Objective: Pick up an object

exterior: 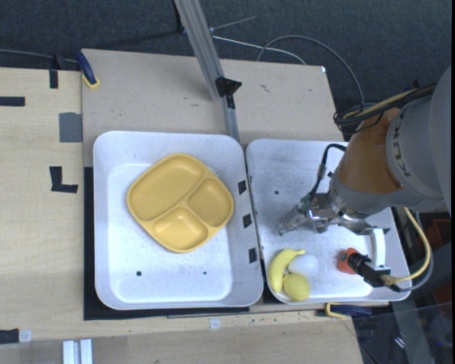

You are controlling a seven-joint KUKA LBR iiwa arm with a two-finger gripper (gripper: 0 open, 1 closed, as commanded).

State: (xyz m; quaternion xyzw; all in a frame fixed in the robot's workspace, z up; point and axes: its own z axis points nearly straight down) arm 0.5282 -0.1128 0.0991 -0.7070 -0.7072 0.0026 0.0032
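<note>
Yellow banana point(283, 264) below the end effector point(309, 217)
End effector hangs over the right bin point(288, 165); grip state unclear; banana lies just toward the near rim.

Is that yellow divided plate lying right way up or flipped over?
Right way up. The yellow plate lies flat in the left bin, its three hollow compartments facing the camera, with nothing in them.

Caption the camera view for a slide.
Gripper hovers in the right bin above a banana; yellow tray in left bin.
</note>
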